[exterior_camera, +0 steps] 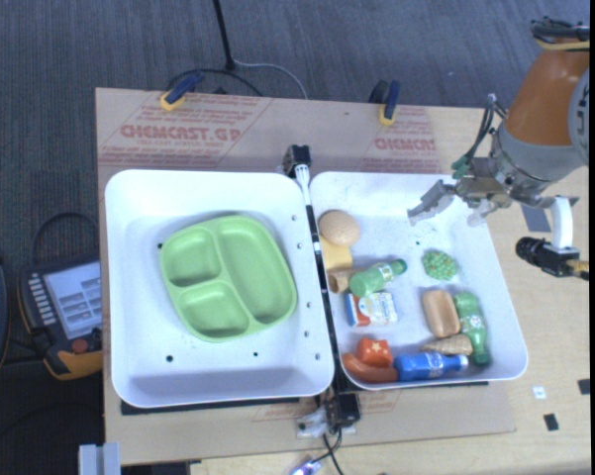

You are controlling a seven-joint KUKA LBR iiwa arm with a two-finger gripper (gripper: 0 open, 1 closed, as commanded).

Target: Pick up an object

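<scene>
Objects lie jumbled in the right bin, two green bottles and one blue bottle among them, one green divided plate sits in the left bin, and my pincer hangs spread wide, grasping nothing.

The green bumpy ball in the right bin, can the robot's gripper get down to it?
Probably yes. The green bumpy ball lies apart from the other toys, with nothing on top, and the gripper hangs just above and beside it.
</scene>
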